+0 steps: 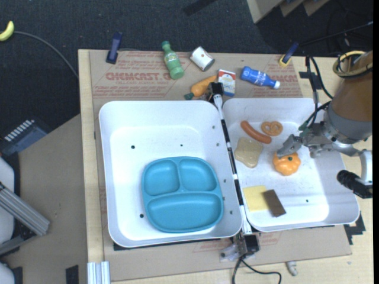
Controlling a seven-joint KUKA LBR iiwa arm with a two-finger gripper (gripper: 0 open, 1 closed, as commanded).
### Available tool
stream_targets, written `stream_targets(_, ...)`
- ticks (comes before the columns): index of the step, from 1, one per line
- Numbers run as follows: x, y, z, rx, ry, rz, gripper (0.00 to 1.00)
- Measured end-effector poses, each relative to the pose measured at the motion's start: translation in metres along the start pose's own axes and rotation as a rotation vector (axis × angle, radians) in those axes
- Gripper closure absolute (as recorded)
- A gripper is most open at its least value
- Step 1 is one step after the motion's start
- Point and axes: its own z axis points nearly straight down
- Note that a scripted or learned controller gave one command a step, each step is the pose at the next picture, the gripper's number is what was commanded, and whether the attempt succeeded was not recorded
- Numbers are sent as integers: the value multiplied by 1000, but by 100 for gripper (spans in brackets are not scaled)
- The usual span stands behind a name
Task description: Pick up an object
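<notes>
Nearest the camera, a blue three-compartment plastic plate (182,193) lies in the left white bin (118,135). My hand (288,148) hangs in the right white bin (331,212), touching a round orange fruit (286,164); whether I've clenched, I cannot tell.

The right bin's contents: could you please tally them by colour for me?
Orange: 1, the round fruit
Red-brown: 2, sausage and pretzel
Tan: 1, bread slice
Yellow: 1, cheese square
Dark brown: 1, block
Total: 6
</notes>
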Motion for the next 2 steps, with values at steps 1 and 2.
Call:
stream_targets(1,12,2,57,0,0,0,0)
stream_targets(2,11,3,46,-4,-1,1,100)
